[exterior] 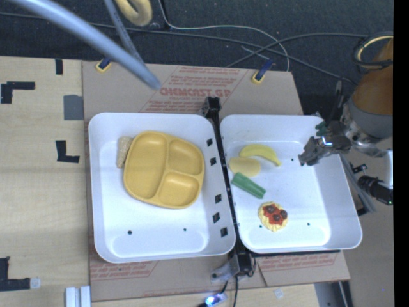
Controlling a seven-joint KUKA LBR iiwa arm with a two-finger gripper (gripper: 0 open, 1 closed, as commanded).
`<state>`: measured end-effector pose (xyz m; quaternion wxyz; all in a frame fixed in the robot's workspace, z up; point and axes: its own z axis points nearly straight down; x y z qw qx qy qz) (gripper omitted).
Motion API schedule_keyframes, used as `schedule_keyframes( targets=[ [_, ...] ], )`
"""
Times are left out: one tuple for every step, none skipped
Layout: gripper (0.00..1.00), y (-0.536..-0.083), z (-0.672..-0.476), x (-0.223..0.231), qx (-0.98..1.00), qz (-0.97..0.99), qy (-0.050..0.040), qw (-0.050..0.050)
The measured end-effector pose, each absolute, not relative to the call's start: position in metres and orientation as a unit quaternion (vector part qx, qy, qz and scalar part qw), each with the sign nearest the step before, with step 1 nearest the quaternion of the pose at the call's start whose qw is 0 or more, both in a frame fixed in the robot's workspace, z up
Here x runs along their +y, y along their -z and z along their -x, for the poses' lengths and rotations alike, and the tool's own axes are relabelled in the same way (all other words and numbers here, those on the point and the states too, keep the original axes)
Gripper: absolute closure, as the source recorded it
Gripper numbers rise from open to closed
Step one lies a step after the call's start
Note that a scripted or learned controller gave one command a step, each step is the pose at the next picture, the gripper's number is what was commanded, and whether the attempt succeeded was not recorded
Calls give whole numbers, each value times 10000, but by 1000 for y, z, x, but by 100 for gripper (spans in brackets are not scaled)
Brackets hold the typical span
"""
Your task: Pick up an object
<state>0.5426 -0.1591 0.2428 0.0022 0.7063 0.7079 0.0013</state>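
Observation:
In the right bin (332, 197) lie a yellow banana (261, 153), a pale yellow piece (245, 166) just below it, a green strip (248, 185) and a small round pizza-like toy (273, 216) with red spots. My gripper (313, 152) hangs at the bin's right side, above its upper right part, well right of the banana. Nothing shows between its dark fingers.
The left bin (108, 190) bears a yellow divided plate (163, 169) with a tan sponge-like piece (123, 151) tucked at its left edge. A black divider (220, 171) runs between the bins. Cables cross the dark floor behind the bench.

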Motion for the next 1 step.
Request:
schedule_keyframes(
  targets=[
    [100,-245,-529,-100,7093,-7049,-2,-9]
  ],
)
